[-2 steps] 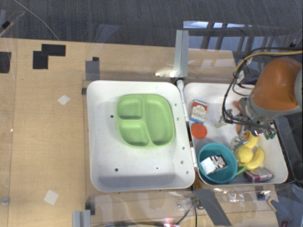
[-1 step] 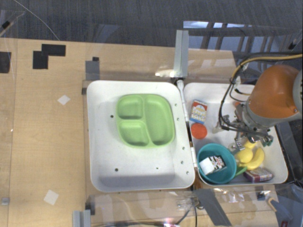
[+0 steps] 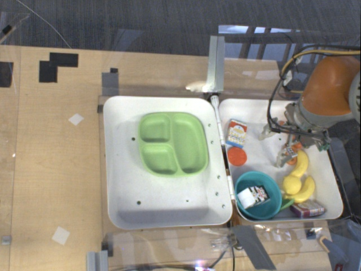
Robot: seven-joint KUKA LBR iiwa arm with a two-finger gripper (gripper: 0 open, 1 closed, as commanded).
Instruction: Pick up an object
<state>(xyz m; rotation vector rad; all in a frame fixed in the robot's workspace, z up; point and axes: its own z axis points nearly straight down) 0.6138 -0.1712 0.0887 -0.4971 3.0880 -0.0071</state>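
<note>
My gripper (image 3: 289, 153) hangs low over the right side of the right bin (image 3: 265, 113), under the orange-banded wrist (image 3: 330, 86). It sits just above the upper end of a yellow banana (image 3: 299, 168). A small orange-red bit shows right at the gripper, and I cannot tell what it is. A second yellow piece (image 3: 302, 189) lies just below the banana. Left of them are a teal bowl (image 3: 265, 205) with a white packet (image 3: 252, 196) in it, a red disc (image 3: 237, 157) and a small white and orange carton (image 3: 237, 132).
A purple packet (image 3: 307, 209) lies in the right bin's front right corner. The left bin (image 3: 121, 196) holds a green divided plate (image 3: 172, 143). A metal divider post (image 3: 216, 66) stands between the bins at the back. Cables loop beside the wrist.
</note>
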